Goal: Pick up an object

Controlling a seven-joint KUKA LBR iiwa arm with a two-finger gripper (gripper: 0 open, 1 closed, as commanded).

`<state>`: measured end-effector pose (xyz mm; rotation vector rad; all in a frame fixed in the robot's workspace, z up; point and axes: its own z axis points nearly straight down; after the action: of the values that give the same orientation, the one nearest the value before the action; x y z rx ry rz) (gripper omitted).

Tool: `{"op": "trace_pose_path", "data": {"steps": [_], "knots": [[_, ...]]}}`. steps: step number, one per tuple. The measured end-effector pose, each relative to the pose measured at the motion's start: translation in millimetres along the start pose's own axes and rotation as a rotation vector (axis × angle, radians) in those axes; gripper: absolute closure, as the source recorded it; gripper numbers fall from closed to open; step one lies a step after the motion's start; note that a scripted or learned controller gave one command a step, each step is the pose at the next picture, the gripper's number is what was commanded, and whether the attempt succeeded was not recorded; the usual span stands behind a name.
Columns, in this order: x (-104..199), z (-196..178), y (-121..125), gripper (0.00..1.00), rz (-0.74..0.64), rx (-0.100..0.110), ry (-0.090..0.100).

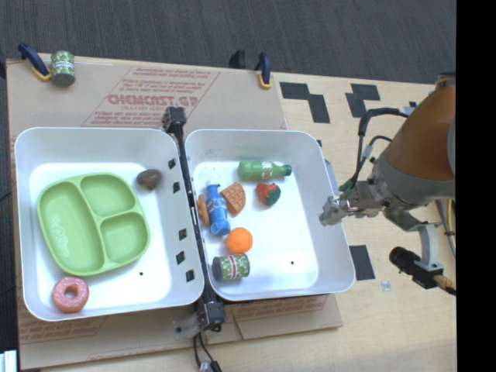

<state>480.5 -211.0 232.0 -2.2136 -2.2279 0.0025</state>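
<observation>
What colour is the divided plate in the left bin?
Light green; the divided plate shows clearly in the camera view.

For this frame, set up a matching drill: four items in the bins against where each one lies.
Items:
1. pink doughnut
2. green bottle
3. orange ball
4. green divided plate

Places:
A. right bin, far side
B. left bin, near-left corner
C. left bin, middle
D. right bin, just above the small green can

Pairs: 1-B, 2-A, 3-D, 4-C
</observation>
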Motion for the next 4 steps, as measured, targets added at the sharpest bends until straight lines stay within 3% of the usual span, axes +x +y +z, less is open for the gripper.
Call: {"op": "trace_pose_path", "data": {"steps": [1,2,3,4], "knots": [[-1,-16,1,1.00,0.001,-0.004,-0.001],[0,0,-3,1.00,0.000,0.000,0.000],[0,-19,8,1.00,0.001,-0.002,0.000],[0,3,10,1.00,0.000,0.002,0.001]]}}
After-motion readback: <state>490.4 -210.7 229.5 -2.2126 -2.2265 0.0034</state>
